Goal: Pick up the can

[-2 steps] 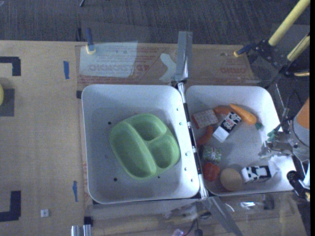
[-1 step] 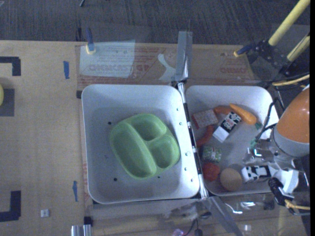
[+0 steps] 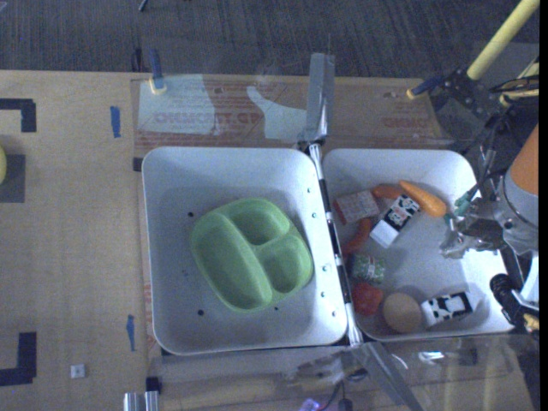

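Your can (image 3: 370, 268) is most likely the small green-and-white patterned piece low on the left side of the right bin (image 3: 428, 268), close to the divider between the two bins. It is crowded. A red rounded item (image 3: 366, 299) sits just below it and looks to be touching it, and an orange-red piece (image 3: 359, 236) lies just above. A black-and-white carton (image 3: 396, 217) is near its upper right, and a tan egg-shaped object (image 3: 402, 312) lies beyond the red one.

The gripper (image 3: 460, 236) hangs over the right side of that bin, well apart from the can, with open floor between them. You cannot tell whether it is released or clenched, because it reads as a blur of metal. Nothing is visibly held in it.

The main risk is the crowding. A descent that is slightly off could close on the red item or push the can against the bin wall. If the can is lying on its side, it may roll out of the squeeze.

The can's label and ends are too small to read, so its identity and pose are uncertain. The arm is cut off at the frame's edge.
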